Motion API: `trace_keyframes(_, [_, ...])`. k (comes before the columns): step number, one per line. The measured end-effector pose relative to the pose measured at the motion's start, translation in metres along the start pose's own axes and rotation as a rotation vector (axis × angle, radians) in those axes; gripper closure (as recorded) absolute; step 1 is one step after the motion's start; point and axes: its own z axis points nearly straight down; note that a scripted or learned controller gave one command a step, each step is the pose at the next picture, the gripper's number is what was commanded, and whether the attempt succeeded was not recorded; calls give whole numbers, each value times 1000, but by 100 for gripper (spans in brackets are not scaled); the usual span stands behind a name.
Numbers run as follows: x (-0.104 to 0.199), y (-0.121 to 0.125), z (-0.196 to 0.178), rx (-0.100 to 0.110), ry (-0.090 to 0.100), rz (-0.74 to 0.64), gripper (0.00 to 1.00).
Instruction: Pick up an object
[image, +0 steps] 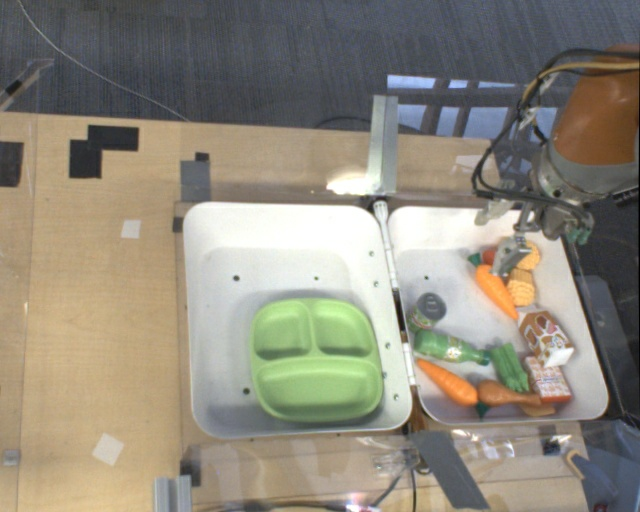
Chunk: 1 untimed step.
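**A:** Where's the gripper right now?

**B:** Low over the far end of the right bin, hanging from the grey wrist with the orange band above it. The fingertips sit right among the food toys there.

**A:** Is it holding any of them?

**B:** I can't tell. The tips are dark and small against the clutter, so whether they are apart or together isn't clear, and nothing plainly sits between them.

**A:** What lies closest to it?

**B:** A carrot, bright orange with a green tip, slanting away just below the gripper. Touching its side is a corn cob, yellow and bumpy, and a second yellow piece lies just beside the tips on the arm's side.

**A:** And further out from the gripper?

**B:** Toward the near end of the bin there's a small carton in brown, white and red, then a reddish box beneath it. A green bottle lies on its side toward the bin's middle, with a dark round disc just above it. A second carrot and a brown-orange root lie along the near wall, with a green leafy piece between the bottle and the boxes.

**A:** The other bin?

**B:** Well apart from the gripper, the left bin holds a green divided plate, three compartments, upright.
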Motion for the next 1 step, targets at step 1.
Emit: trace_keyframes(1, [13,9,102,2,-7,-45,0])
